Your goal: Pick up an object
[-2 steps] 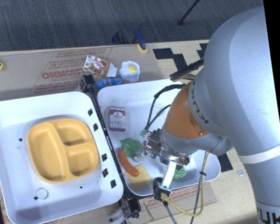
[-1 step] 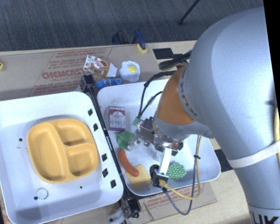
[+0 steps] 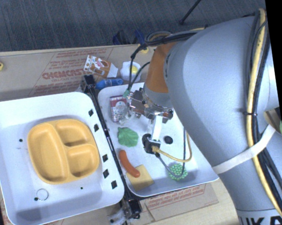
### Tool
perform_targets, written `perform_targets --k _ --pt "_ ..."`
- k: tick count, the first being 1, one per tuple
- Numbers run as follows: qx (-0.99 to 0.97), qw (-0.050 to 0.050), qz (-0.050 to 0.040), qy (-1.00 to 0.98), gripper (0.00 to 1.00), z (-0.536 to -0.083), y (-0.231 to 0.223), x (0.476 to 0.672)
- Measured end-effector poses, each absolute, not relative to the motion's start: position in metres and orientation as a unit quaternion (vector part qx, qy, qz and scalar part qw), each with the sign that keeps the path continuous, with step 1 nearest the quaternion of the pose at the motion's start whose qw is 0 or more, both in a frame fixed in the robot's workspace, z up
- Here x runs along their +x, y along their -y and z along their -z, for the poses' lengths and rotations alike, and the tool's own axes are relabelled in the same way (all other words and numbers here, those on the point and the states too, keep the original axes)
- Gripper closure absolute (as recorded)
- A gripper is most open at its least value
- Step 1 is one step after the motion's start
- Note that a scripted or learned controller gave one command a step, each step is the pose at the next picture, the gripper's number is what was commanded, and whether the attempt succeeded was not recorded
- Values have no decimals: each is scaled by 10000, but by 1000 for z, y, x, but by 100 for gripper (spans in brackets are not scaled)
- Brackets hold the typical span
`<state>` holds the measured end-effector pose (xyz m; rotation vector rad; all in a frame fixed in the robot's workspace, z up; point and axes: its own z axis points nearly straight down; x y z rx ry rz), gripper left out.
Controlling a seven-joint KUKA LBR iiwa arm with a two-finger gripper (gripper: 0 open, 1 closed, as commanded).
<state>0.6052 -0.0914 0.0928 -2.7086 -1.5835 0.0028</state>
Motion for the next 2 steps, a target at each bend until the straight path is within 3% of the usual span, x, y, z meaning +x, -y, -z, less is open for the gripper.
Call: perform_targets --k 1,2 --pt "-8239 13 -3 5667 0 -193 29 657" --pt "-7440 25 -16 6682 0 -191 14 632"
